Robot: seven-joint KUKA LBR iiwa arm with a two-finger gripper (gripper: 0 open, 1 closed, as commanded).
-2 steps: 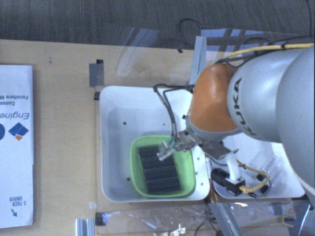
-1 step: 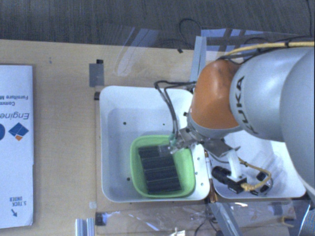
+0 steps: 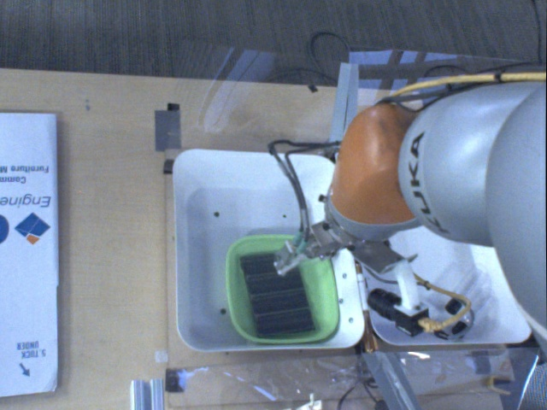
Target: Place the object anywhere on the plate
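"Since you've got the better spot, where's the thing it's meant to set down?"

"That dark ribbed block [image 3: 275, 297]? It's lying flat on the green plate [image 3: 233, 273], well inside the rim. The plate sits in the white bin [image 3: 198, 229], on the side next to the second bin [image 3: 500, 313]."

"So the job's done?"

"Very nearly, I'd say. The block looks to rest on the plate along its whole length, so the placing itself seems made. What I can't vouch for is the letting go."

"Why not?"

"The tool [image 3: 291, 259] hangs right at the block's far corner, by the plate's edge. From this slant I can't tell whether it's open or closed, or whether it touches the block at all."

"And the arm?"

"The arm [image 3: 444, 169] reaches in from the right, across the second bin, with its wrist bent down over the plate."

"What's left, then?"

"By my guess, only releasing, if that isn't done, and lifting clear without dragging the block off the plate. Out on the tabletop [image 3: 111, 229] there's a white printed sheet [image 3: 26, 254], well apart from all this, so it shouldn't matter."
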